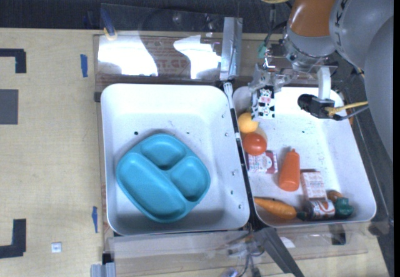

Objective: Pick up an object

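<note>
My gripper (266,89) hangs over the far left corner of the right bin (350,144). A small white carton with black cow spots (264,105) sits upright between its fingertips, and the fingers are shut on its top. Just below the carton, against the bin's left wall, lie a yellow lemon (247,123) and a red tomato (254,142). The grey arm with its orange band (319,16) reaches in from the upper right.
The right bin also holds a pink packet (262,162), an orange bottle (289,170), a carrot (275,208), a small red-and-white box (314,185) and a dark green item (342,208). A blue divided plate (164,176) lies in the left bin (125,107).
</note>
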Available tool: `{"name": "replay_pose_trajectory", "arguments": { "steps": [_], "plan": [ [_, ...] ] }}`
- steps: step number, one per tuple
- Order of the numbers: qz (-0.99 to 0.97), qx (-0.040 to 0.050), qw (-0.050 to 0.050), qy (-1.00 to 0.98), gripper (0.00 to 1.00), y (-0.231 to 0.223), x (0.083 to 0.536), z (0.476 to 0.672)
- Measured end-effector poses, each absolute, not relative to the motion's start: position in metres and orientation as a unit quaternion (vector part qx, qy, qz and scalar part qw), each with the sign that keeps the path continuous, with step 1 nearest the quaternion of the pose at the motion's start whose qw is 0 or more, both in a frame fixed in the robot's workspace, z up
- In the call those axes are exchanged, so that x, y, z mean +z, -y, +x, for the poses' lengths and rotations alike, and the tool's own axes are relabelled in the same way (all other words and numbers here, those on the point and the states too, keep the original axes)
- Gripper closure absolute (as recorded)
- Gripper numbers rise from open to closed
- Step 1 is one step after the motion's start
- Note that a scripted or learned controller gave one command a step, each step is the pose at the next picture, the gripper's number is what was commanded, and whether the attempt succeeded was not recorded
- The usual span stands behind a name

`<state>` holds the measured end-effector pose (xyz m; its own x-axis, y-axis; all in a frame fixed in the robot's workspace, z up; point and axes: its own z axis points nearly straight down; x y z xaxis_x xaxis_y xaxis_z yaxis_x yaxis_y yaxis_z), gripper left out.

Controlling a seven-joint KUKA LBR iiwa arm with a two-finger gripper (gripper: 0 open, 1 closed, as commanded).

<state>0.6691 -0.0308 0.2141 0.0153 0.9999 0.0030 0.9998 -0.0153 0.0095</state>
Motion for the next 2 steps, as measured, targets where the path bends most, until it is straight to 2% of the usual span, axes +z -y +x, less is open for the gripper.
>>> {"name": "replay_pose_trajectory", "arguments": {
  "steps": [1,2],
  "plan": [
    [0.726,-0.002,-0.002,-0.687,1.0,0.021,0.183,0.666],
    [0.726,-0.0008,0.0,-0.688,1.0,0.021,0.195,0.667]
  ]
}}
